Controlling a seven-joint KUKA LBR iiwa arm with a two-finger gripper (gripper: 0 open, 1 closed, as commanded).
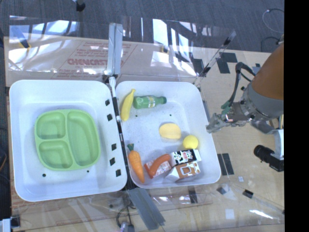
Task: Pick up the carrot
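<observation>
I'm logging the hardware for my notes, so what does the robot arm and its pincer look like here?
The arm shows a wide orange band above a grey wrist section, both rounded. A dark cable loops along its near side. The pincer is a small grey metal piece with a tiny reddish spot near its base. Its finer detail is too small to tell.

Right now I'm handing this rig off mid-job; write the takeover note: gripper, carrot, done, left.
Gripper: outside the right bin's right wall, over the bench; holds nothing; finger state unclear.
Carrot: lying in the right bin's near-left corner, along the left wall, beside the orange sausage packet.
Done: nothing yet; carrot untouched.
Left: move the arm across the bin, come down on the carrot, grasp, lift. The wall and packet crowd it.
</observation>
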